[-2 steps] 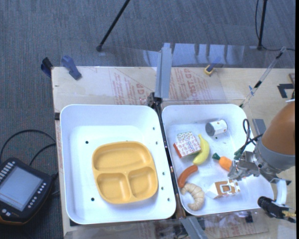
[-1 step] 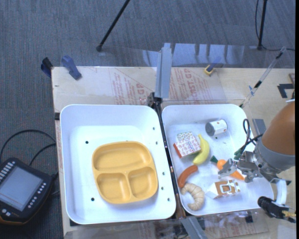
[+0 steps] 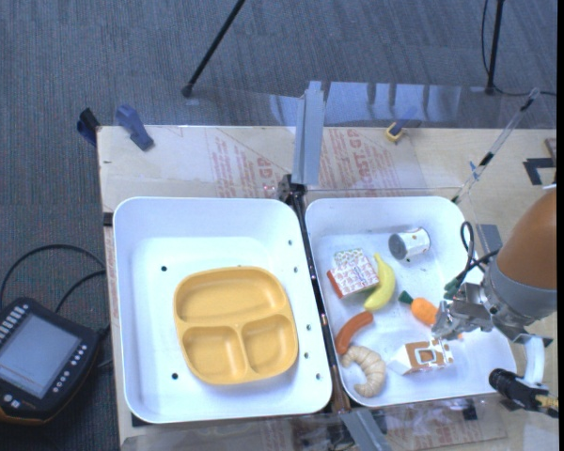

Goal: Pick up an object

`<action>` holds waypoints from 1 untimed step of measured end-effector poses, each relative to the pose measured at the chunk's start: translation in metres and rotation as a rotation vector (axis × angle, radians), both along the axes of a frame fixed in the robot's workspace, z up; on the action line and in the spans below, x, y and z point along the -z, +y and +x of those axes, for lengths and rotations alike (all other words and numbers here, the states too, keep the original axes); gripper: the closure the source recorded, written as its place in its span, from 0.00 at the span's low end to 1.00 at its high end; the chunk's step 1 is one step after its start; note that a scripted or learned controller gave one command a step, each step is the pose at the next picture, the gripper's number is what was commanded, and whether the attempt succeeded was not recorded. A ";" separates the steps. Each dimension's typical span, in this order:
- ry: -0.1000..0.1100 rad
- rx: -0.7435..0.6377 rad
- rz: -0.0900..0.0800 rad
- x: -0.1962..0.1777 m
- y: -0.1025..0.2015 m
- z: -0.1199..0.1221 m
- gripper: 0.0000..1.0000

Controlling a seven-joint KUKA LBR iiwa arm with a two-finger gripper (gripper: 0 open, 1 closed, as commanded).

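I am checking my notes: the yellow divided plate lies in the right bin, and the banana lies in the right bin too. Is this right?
Not quite. The camera view shows the yellow divided plate in the left bin, alone. The banana is indeed in the right bin.

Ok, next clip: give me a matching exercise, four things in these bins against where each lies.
Things:
1. yellow divided plate
2. silver can
3. croissant
4. banana

Places:
A. near the right bin's front edge, beside the small carton
B. in the left bin
C. middle of the right bin, beside the patterned box
D. toward the right bin's far side, on its side

Pairs: 1-B, 2-D, 3-A, 4-C
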State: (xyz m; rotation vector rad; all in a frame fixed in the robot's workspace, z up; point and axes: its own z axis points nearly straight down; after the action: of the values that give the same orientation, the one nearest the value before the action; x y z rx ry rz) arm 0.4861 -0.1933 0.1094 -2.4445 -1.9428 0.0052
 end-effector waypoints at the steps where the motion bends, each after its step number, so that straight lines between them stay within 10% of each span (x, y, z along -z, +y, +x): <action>1: 0.000 0.001 0.000 0.000 0.000 0.000 0.00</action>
State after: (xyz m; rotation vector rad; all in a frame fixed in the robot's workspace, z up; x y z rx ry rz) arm 0.4861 -0.1933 0.1094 -2.4459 -1.9414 0.0052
